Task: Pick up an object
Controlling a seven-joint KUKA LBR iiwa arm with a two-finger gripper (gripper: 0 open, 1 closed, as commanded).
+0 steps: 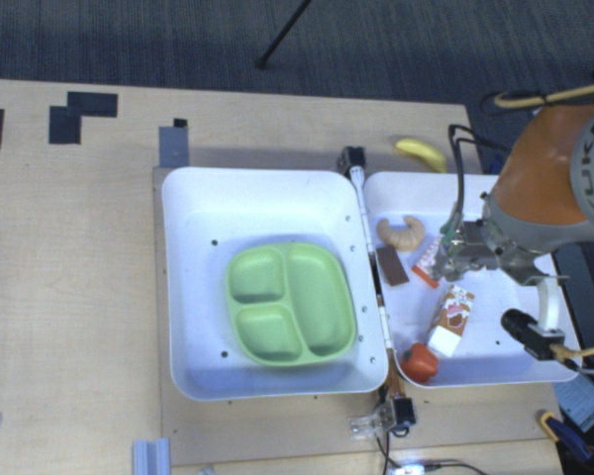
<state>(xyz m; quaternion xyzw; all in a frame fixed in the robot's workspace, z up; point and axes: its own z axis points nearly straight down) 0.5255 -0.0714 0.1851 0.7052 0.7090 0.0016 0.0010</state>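
My gripper [462, 253] hangs low over the middle of the right bin [495, 364]. Just left of it, touching or nearly so, lies a small red and white packet [427, 263]. A brown and white snack wrapper [451, 323] lies right below the gripper. A tan croissant-shaped piece [403, 233] sits at the back left of this bin, with a dark brown block [390, 264] in front of it. A red ball-like item [421, 363] rests in the front left corner. I see nothing lifted off the bin floor.
The left bin [193, 265] holds a green divided plate [291, 304]. A yellow banana [421, 152] lies on the bench behind the right bin. The grey arm with its orange band [544, 176] covers the right bin's back right part.
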